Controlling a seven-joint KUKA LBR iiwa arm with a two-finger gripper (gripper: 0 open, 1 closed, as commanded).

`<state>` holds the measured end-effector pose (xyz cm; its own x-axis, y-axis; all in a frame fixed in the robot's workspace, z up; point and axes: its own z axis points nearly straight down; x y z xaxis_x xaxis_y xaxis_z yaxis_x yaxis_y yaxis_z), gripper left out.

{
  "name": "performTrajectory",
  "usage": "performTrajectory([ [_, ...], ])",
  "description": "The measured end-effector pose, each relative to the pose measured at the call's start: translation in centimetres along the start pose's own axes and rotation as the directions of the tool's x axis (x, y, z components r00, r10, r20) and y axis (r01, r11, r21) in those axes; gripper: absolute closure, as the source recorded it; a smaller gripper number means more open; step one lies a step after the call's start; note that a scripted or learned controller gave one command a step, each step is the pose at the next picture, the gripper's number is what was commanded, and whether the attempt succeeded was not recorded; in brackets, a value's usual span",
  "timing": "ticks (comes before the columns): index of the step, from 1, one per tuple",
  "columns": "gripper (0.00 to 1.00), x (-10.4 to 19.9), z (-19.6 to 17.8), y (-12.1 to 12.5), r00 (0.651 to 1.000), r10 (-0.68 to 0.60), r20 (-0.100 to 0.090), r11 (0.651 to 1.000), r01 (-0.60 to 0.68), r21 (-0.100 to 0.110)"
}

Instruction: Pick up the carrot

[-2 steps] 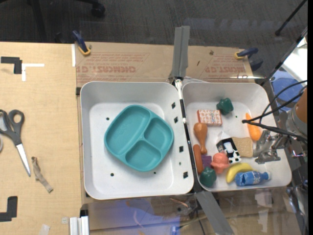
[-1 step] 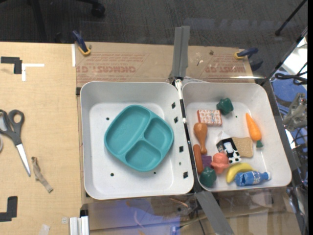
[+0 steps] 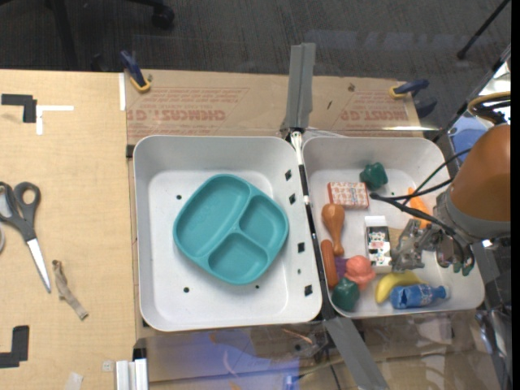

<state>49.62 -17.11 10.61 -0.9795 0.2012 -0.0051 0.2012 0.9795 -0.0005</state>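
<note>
Where hand (image 3: 409, 249) hovers, banana (image 3: 393, 284) beneath.

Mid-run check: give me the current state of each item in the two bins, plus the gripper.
gripper: low over the right bin, nothing seen held.
carrot: lying in the right bin, partly hidden by cables.
teal divided plate: flat in the left bin, right side up.
banana: lying flat beside the blue bottle.
blue bottle: on its side.
red box: lying flat.
</note>
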Motion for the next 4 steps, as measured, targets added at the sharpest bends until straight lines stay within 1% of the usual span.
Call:
performTrajectory([
  [1,1.0,-0.8,-22.7,1.7,0.973,-0.232,0.0,0.973,0.232,-0.001],
  [2,1.0,-2.3,-4.2,6.3,0.994,-0.111,-0.004,0.994,0.111,-0.002],
  [3,1.0,1.1,-19.1,0.4,0.997,-0.079,-0.003,0.997,0.079,-0.001],
  [4,1.0,-0.4,1.4,0.9,0.986,-0.168,-0.002,0.986,0.168,-0.001],
])
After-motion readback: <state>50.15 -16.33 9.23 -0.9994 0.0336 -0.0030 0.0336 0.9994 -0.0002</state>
